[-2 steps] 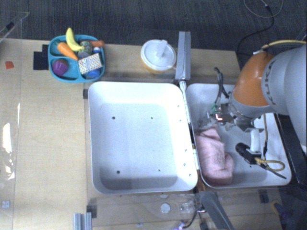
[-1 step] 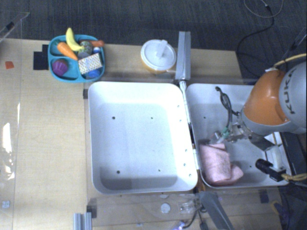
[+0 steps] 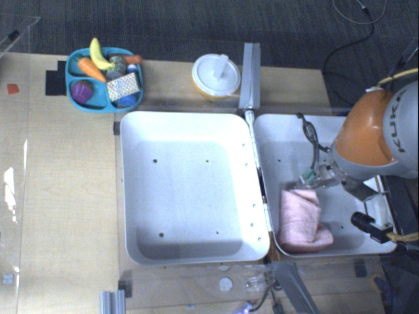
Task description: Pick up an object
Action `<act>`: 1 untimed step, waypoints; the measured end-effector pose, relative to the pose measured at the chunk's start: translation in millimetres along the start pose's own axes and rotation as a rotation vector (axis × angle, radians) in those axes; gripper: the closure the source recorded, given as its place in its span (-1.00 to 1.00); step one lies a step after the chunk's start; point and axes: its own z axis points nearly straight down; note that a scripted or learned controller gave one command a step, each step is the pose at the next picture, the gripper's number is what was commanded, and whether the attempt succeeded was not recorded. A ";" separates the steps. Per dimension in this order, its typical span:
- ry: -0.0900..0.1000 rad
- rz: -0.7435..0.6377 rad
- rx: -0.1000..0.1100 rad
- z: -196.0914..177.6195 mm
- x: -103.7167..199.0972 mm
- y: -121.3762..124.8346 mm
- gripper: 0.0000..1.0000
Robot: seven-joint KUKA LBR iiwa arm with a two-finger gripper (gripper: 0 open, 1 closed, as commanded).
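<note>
One pink cloth (image 3: 300,219) lying in right bin (image 3: 288,136), jaws (image 3: 319,177) just above it, state indiscernible; pick not yet done.

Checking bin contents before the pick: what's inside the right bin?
A folded pink cloth lies in the right bin, against its near-left corner. The tool sits at the cloth's far edge. The arm covers the bin's right part, so anything there is hidden.

A light wooden bench (image 3: 59,195) is taking up the lower view, with dark grey carpet (image 3: 196,8) showing beyond its far edge. A thin cable (image 3: 357,8) is looping on the carpet near the far right corner.
</note>
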 end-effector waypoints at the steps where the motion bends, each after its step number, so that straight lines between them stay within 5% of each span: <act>1: 0.000 0.000 0.000 0.0 -0.2 -0.1 -1.00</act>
